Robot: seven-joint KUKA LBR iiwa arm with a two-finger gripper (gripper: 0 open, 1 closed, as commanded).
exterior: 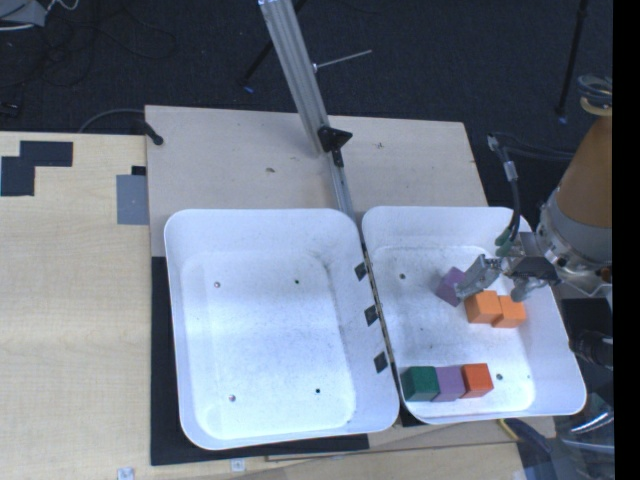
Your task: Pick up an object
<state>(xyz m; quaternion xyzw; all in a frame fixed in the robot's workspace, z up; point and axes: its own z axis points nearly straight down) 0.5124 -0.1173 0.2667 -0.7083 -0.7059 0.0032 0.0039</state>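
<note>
Because the blocks all sit in the right bin [560,393], that is where I have reached, coming in from the right edge with my pincer [497,276] low over the far half of the tray. Its fingers look spread — one toward the purple block [452,285] on the left, one hanging above the orange block [494,309] — and nothing sits between them, so I am released, not grasping. The purple block lies tilted, just beside the orange one, which makes a crowded target; I judge a clean closure would need me centred on a single piece. Along the near wall a green block [421,382], a second purple block [451,381] and a small orange block [477,379] stand touching in a row — harder to separate. The left bin [190,258] offers me nothing.
</note>
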